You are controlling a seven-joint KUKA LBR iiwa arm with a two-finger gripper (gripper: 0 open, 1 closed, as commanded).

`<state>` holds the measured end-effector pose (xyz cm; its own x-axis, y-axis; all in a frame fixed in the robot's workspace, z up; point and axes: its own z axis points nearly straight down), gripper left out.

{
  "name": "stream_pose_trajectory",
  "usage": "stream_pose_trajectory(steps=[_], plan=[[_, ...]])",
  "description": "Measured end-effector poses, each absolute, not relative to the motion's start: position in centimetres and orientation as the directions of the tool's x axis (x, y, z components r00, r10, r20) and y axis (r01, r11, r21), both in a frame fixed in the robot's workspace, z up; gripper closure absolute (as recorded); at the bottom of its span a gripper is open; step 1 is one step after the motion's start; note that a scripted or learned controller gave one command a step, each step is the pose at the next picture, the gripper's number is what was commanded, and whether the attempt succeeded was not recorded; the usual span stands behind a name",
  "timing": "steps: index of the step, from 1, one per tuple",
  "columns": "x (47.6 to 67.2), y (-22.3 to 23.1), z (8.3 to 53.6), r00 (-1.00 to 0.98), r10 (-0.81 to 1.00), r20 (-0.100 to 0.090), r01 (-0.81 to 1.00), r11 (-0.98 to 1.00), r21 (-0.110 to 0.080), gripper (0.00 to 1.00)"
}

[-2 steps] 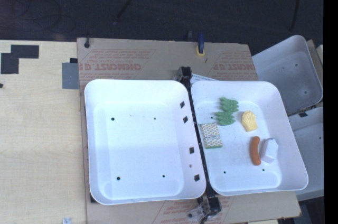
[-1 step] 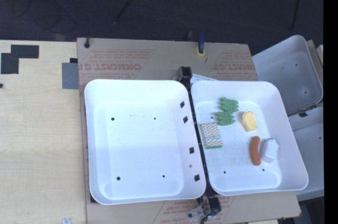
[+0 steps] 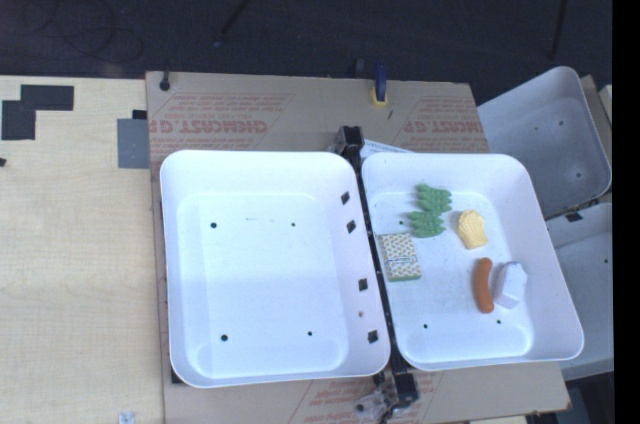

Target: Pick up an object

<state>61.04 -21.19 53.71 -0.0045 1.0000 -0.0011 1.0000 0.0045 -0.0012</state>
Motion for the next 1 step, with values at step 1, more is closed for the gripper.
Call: stream_pose_trajectory(steps=[1], plan=[[64.58,-20.38,53.63,-0.005,1.000,0.000,1.000,0.005,-0.003,1.00]])
